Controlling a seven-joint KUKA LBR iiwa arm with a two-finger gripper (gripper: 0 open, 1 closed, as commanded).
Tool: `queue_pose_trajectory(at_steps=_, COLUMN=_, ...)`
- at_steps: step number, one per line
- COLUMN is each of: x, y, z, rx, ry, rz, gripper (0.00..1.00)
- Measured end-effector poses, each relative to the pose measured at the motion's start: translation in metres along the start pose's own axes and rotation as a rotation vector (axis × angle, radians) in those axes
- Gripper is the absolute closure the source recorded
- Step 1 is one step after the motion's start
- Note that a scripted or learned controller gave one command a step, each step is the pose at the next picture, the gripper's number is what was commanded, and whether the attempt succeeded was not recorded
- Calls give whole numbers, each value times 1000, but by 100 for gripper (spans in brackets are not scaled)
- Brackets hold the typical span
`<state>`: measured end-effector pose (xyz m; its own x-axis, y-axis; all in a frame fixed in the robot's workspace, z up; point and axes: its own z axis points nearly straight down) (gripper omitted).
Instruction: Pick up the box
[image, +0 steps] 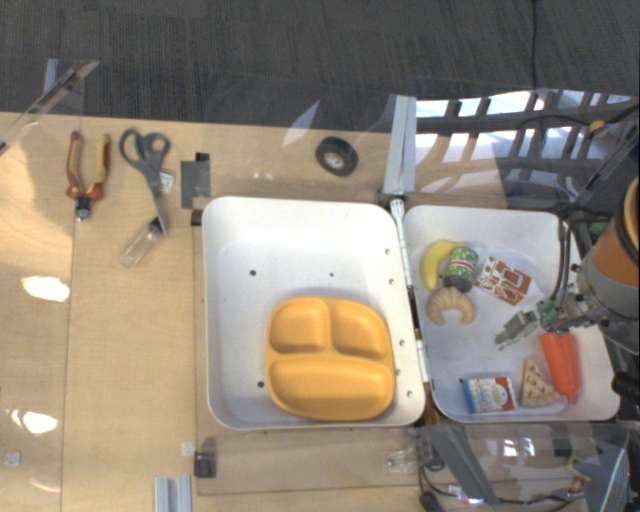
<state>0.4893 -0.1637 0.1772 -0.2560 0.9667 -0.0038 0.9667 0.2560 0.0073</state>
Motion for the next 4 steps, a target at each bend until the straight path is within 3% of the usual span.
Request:
queue_pose_trajectory(at_steps=1, x=16, y=2, z=73, rx=4, ry=3, rz=-83, gripper=0)
queue_pose_trajectory(at_steps=2, x=37, y=9, z=70, rx=3, ry=3, rz=-53, gripper=0)
queue_pose_trajectory(at_steps=3, x=26, y=9, z=87, rx=-5, ry=1, rz=-22, gripper=0)
queue_pose_trajectory(at_steps=4, x=16, y=4, z=32, rx=0, ry=0, rz=-106, gripper=0)
